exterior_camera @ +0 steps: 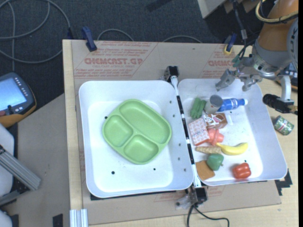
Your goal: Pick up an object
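**A:** Status on the pick?

**B:** Approach step, I'd say. Gripper (238,79) hangs over the far edge of the right bin (270,145), fingers spread apart, nothing between them.

**A:** Any target yet?

**B:** Not committed, as far as I can judge. Using the blue bottle (233,103) as reference: it lies on its side just below the gripper, nearest candidate. A grey can (216,100) touches its left end. A green pepper (197,107) sits further left of that.

**A:** Rest of the pile?

**B:** All nearer the camera than the bottle. A small carton (216,120) sits just under it, a red-and-white box (198,131) lower left, a banana (233,148) lower still, a red pepper (241,170) furthest out. They're packed tight around the box; the banana and red pepper have more room.

**A:** Left bin?

**B:** It holds a green tray (137,130), well left of the bottle. Not a likely pick from where the arm is.

**A:** Next move?

**B:** Choose one item, line the open fingers across its narrow side, descend, close. If it's the bottle, straddle the body crosswise; it's round and may roll, and the can beside it could catch a finger.
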Robot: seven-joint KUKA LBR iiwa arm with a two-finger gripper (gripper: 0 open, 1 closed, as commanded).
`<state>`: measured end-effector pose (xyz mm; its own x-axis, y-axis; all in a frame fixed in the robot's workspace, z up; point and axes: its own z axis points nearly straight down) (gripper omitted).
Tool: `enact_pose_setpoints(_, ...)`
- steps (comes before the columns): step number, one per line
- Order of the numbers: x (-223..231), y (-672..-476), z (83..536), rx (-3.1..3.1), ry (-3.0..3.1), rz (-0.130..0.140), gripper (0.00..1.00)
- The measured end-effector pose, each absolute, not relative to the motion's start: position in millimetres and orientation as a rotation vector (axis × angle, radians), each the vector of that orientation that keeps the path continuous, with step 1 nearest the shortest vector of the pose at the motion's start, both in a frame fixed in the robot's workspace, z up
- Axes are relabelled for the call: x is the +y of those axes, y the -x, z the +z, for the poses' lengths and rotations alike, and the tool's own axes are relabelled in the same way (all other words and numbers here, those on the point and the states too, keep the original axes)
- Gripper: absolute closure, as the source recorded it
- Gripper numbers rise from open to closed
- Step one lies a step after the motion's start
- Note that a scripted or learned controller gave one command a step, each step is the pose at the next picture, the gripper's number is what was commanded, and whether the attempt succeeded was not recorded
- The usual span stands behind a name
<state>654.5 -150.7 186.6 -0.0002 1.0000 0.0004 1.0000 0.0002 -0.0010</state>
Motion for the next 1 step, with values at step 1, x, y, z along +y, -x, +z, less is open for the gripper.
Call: enact_pose_setpoints(1,-108.4,-649.7,101.7,-2.233,2.229,-0.015,0.0)
